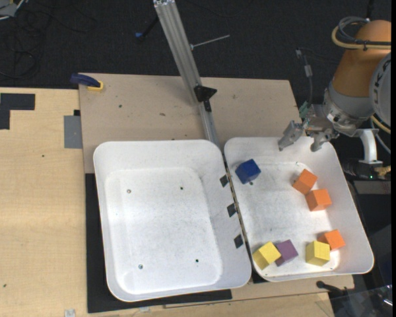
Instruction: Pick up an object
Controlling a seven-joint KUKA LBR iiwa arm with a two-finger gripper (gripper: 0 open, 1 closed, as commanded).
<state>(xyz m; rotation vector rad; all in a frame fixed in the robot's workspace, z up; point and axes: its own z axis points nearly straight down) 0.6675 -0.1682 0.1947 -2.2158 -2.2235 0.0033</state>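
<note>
Yellow block (317, 252) partly hides orange block (334, 239).

One fixed camera looks down at a slant from above the table (152, 104) — both white bins (112, 157) fully in frame.

Above the far rim of the right bin (356, 207), the gripper (305, 139) hangs with fingers apparently spread and nothing between them, while a blue cube (248, 171) and orange cubes (305, 181) lie below.
</note>
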